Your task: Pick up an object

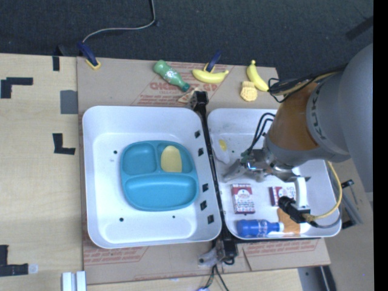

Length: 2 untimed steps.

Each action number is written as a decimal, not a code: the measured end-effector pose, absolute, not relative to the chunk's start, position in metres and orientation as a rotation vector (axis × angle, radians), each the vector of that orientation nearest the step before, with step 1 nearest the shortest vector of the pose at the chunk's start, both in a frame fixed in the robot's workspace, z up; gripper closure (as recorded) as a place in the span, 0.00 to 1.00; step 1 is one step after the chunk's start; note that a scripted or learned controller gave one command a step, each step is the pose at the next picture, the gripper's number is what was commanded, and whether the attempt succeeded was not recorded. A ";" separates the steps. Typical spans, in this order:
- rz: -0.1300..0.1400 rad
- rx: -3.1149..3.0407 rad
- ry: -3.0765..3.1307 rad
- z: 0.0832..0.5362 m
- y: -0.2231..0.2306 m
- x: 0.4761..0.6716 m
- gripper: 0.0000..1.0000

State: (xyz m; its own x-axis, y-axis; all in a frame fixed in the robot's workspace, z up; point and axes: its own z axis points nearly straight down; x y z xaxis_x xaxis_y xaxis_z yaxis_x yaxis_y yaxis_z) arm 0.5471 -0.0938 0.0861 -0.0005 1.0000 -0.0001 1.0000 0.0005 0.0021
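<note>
Nearest the camera, along the front wall of the right bin (332, 234), lies one blue bottle (257, 228) on its side; just beside it to the right is an orange item (291, 225), partly covered by a black cable fitting and a yellow cable, so its kind is hard to make out. Behind the bottle lies one small red and white packet (243, 199), flat on the bin floor; a second, similar red and white packet (284, 194) lies to its right, partly hidden under the arm's hardware. The tool (237, 167) sits above the red packet near the middle of the right bin, pointing left toward the divider; its metal fingers are blurred against the white floor and I cannot tell whether they are wide, narrow or holding anything. The grey arm with its orange band (294, 126) covers the bin's right rear portion. A small yellow scrap (222, 144) lies on the bin floor behind the tool.

The left bin (97, 180) holds one blue divided plate (159, 174); one yellow oval piece (171, 159) rests in its rear right compartment.

Farther back, on the counter (36, 174) behind the bins: one green bottle (171, 75) lying down; two bananas (210, 75), well apart; one small yellow block (248, 91) just beside the right-hand banana; a black cable (142, 23) trails across the dark floor beyond.
</note>
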 end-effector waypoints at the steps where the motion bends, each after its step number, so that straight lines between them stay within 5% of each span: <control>1: 0.000 2.219 2.221 0.111 -0.098 0.629 0.00; 2: 0.001 2.219 2.220 0.086 -0.104 0.628 0.00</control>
State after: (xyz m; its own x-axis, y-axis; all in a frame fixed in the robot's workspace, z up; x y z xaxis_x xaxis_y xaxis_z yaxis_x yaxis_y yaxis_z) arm 0.6278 -0.1038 0.0859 -0.0009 1.0000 -0.0017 1.0000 0.0009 0.0022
